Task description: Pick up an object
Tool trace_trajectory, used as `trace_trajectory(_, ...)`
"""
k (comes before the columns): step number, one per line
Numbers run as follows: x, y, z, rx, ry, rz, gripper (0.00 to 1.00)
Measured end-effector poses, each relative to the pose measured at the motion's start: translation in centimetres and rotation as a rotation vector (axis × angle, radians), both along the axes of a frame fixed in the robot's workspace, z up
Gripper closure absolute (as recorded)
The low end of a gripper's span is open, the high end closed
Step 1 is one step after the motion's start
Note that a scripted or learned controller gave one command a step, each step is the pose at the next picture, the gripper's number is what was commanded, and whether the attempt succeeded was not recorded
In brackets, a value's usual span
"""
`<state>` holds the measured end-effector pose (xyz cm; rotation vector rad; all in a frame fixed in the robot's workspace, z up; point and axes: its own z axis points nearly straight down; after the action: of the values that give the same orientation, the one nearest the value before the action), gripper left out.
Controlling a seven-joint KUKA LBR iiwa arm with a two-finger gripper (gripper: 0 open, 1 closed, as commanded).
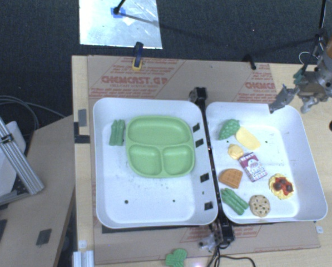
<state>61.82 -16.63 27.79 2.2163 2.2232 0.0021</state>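
Two shallow white bins sit side by side on the bench. Starting at the left, the left bin (104, 149) holds a small green bean-like piece (117, 132) lying near its left wall, and just beside that a light green divided plate (159, 146) with three compartments, resting flat near the middle of the bin.

Across the black clips along the shared edge, the right bin (307, 166) carries a scatter of toy foods. Near its upper left lies a green leafy piece (229, 128), with a pale yellow piece (247, 138) just to its right. Below these comes a small yellow-orange piece (235, 151), then a small red and white carton (252, 166) lying tilted. A tan waffle (231, 177) sits to the carton's lower left, and a green pod-shaped piece (233, 200) lies below the waffle near the bin's front left. A round cookie (259, 205) rests beside it, and a yellow piece with red topping (281, 186) lies farther right.

At the far right, the gripper (291, 100) hangs above the back right corner of the right bin, well apart from all the foods. Its two fingers look spread, with nothing between them. The grey arm rises behind it toward the upper right edge.
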Motion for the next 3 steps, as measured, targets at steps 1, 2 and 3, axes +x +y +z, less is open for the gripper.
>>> trace_trajectory(1,-0.9,2.7,-8.9,0.003,0.009,0.003,0.00)
trace_trajectory(2,3.3,3.0,-17.3,-0.001,-0.009,0.001,0.00)
trace_trajectory(3,-1.2,4.3,-19.3,0.000,0.002,-0.002,0.00)
